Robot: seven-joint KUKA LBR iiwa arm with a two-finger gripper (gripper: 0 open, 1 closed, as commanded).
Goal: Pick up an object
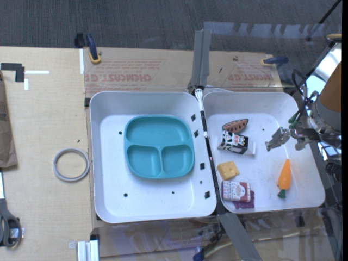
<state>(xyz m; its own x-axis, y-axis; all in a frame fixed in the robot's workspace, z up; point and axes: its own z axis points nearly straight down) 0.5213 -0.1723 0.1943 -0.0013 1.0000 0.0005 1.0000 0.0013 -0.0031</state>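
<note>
Hovering end effector looks open and holding nothing; carrot lies just nearer, long axis running near-far.

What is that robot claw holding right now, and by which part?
Nothing that I can see. The gripper hangs over the right bin with no object between its fingers; the toy carrot lies loose on the bin floor below it.

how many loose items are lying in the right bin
5. A brown-and-red piece at the back, a black-and-white carton just in front of it, a cracker mid-left, a red-and-white packet at the front, and a toy carrot to the right. The gripper may hide others.
</note>
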